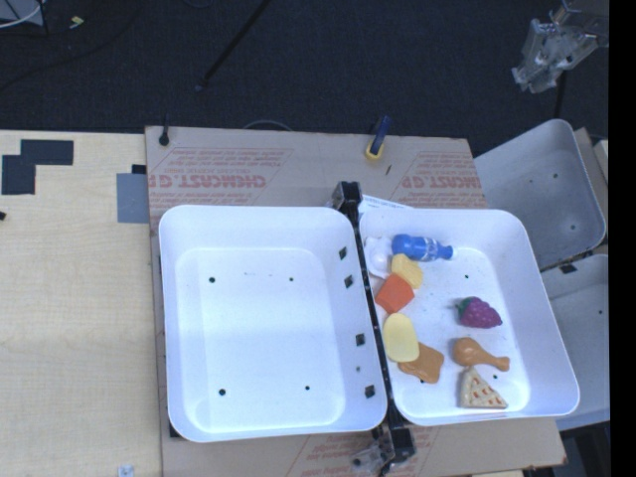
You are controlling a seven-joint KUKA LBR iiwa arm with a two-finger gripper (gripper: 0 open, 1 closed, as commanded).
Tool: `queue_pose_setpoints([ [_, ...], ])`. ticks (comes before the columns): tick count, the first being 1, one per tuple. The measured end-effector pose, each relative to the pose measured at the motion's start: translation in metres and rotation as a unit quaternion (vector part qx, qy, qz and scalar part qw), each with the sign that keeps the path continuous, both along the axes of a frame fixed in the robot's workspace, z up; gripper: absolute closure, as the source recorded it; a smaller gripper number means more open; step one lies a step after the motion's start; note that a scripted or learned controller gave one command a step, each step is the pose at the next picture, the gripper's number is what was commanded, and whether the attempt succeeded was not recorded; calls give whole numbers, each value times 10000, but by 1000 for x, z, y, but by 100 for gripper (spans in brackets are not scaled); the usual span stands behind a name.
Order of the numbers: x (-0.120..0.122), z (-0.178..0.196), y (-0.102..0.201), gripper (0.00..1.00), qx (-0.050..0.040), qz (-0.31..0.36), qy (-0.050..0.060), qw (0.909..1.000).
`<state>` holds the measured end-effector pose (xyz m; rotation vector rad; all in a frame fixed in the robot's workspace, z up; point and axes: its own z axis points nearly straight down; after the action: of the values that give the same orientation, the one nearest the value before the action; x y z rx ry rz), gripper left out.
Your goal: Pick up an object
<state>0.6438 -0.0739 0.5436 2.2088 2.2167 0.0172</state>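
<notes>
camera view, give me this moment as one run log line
gripper: top right, away from bins | fingers: cannot tell | held: nothing seen | right bin: blue bottle, purple grapes, drumstick | pick: not begun

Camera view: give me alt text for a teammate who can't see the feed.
Two shallow white bins sit side by side on a bench; the right bin holds toy foods, including a blue bottle, purple grapes, a drumstick and a pie slice. The end effector hangs high at upper right, away from the bins.
</notes>
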Motion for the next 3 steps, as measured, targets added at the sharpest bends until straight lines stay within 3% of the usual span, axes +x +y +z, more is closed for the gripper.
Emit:
queue_pose_setpoints([
  [1, 0, -6, -34, 100, 2, -34, 89, 10000],
  [3, 0, -6, -77, 100, 2, -29, 88, 10000],
])
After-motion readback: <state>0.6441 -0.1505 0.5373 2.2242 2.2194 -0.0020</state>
